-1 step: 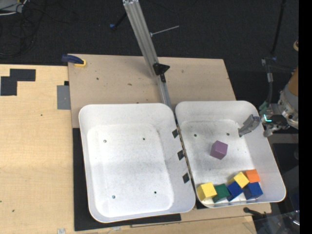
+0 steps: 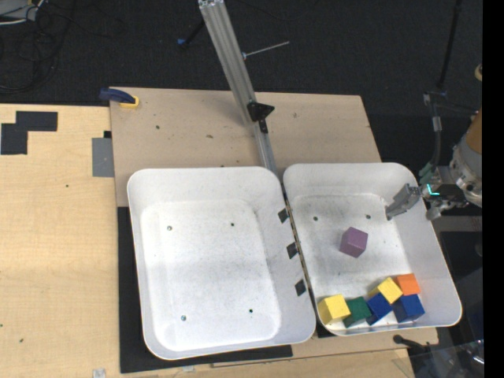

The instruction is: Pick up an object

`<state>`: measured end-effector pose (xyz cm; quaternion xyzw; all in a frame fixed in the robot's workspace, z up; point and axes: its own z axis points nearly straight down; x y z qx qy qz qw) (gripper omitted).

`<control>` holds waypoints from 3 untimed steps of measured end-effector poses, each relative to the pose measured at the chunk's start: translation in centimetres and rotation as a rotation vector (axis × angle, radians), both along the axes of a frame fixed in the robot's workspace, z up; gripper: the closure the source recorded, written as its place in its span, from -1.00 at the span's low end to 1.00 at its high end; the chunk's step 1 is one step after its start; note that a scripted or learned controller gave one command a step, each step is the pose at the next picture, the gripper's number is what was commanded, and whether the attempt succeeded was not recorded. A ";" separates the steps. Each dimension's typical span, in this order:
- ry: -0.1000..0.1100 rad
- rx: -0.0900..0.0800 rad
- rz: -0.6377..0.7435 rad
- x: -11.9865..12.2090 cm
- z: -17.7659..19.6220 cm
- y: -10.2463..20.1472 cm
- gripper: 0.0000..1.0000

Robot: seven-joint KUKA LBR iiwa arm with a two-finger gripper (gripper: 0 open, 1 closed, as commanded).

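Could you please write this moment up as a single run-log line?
pincer: over right bin's far right edge, holding nothing | purple block: loose mid-bin | other blocks: clustered in near corner | pick: not yet done

purple cube [image 2: 353, 242] alone mid right bin; yellow, green, blue, orange blocks [image 2: 376, 300] clustered at near edge

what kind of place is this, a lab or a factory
Most likely a robotics lab test bench: two shallow white bins on a plywood board, toy-like coloured blocks as grasp objects, loose cables on the dark floor behind.
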<state>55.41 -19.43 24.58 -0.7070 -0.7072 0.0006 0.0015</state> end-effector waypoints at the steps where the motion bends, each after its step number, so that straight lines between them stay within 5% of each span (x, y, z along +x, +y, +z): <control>1: 0.005 0.001 -0.001 -0.5 -4.5 0.4 -1.00; 2: 0.004 0.001 -0.002 -0.3 -8.9 0.4 -1.00; 3: -0.019 -0.005 0.000 0.7 -12.4 -0.1 -1.00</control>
